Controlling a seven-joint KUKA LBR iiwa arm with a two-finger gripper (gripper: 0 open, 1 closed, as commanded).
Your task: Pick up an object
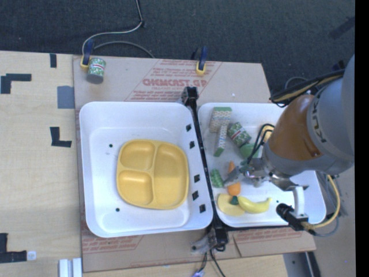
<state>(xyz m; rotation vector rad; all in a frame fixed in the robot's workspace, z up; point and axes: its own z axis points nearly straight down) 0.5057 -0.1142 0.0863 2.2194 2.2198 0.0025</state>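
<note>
Cardboard underlies two white bins. We see a yellow divided plate [153,173] in the left bin [92,154]; the right bin [311,198] holds a banana [253,205], small toys, and the gripper [249,171], whose state we cannot tell.

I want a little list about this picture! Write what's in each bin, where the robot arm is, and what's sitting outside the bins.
left bin: a yellow divided plate
right bin: a banana, a small orange piece, green items and a small can
arm: reaching in from the right, over the right bin
gripper: low among the toys; grip unclear
outside the bins: a small can on the cardboard at upper left
</note>
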